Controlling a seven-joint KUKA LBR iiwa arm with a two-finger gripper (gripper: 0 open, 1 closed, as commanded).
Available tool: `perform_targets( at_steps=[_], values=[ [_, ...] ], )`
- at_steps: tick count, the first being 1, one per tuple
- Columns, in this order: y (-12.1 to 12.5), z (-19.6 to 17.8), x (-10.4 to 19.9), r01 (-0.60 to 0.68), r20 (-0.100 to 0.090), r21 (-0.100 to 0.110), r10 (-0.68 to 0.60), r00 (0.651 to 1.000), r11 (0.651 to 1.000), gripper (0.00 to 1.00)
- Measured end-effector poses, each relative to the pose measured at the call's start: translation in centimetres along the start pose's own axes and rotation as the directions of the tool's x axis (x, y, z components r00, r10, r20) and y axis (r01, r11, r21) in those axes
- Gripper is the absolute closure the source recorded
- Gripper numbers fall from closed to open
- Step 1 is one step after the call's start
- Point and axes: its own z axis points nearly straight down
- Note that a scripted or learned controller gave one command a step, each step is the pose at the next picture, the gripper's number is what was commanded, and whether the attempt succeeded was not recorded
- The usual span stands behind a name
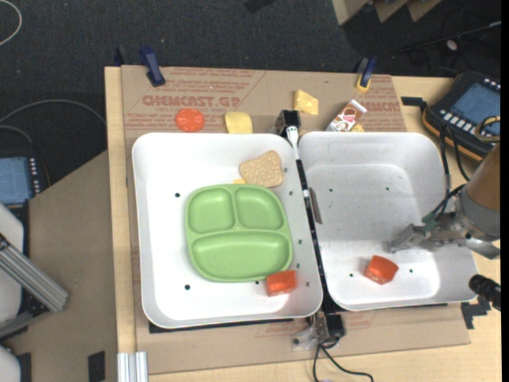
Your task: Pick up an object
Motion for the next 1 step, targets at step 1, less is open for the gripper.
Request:
perform_targets(
  at_steps=[1],
  values=[
    [9.77, -0.35, 0.20, 0.007, 0.003, -0.007, -0.007, 1.000, 1.000, 0.00]
  ],
)
